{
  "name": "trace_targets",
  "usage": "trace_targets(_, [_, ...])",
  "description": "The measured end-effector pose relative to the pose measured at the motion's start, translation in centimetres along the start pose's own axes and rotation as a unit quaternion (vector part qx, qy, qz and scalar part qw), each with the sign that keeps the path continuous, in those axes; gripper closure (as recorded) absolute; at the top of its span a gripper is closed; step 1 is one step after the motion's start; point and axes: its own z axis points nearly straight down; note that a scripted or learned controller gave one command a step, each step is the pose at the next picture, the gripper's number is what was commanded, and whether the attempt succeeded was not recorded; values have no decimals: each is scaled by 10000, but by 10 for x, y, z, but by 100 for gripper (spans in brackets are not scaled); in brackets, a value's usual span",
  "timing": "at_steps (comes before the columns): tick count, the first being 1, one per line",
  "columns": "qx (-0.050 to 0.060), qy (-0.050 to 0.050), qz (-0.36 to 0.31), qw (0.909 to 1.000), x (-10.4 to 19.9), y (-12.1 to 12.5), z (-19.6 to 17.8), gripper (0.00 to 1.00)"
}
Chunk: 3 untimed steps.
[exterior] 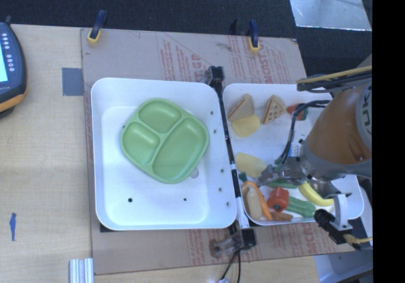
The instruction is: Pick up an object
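Gripper [273,175] is hovering low in the right white bin [278,93], state unclear, just above a small red plastic toy tomato [278,199]: probably light, hard, slippery, best pinched across its middle.

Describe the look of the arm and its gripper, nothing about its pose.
The arm is bulky and rounded, its orange band filling most of what shows, grey at the edge. Dark cables run down its side to the gripper, a metallic grey and black assembly.
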Motion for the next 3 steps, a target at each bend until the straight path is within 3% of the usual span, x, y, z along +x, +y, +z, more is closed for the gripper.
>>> trace_targets(1, [-17,11,-14,10000,-1,2,-13,100])
trace_targets(2, [3,40,-13,10000,26,0,-103,100])
trace_targets(3, [43,39,0,10000,25,-1,-98,0])
